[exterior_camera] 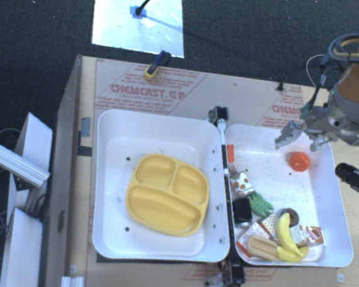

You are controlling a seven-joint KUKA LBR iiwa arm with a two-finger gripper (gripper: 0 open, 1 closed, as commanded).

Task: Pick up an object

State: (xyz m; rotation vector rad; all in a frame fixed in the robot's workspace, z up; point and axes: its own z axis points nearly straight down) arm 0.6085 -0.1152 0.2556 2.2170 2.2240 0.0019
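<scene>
White plastic, two shallow bins side by side on the bench. Landmark for all positions below: the orange ball [300,161], lying in the right bin [338,205] toward its far right part.

Camera view, from above at a slant:
- Gripper [303,136] sits just beyond the orange ball, slightly above it in the picture. Two grey fingers [285,136] point down and are spread apart with a clear gap between them; nothing is between them. The ball is apart from the fingertips, not touched.
- Arm: grey, orange band above the wrist, at upper right of the ball.
- Nearer the camera and to the left of the ball, in the same bin: a small patterned item [242,184], then a green toy [262,204] and a black block [242,211] just beside each other.
- Straight toward the camera from the ball, at the bin's near edge: a yellow banana [287,236], a brown round piece [290,216] touching its top end, a tan bun-shaped piece [263,247] and packaging beneath them, clustered together.
- Small orange strip [230,154] lies left of the ball, against the wall between the bins.
- Well left of the ball, in the left bin [119,146]: a yellow divided tray [168,193] with three compartments, flat, roughly central.
- Far left beyond the ball, on the board behind the bins: a yellow and blue clip [157,64].
</scene>
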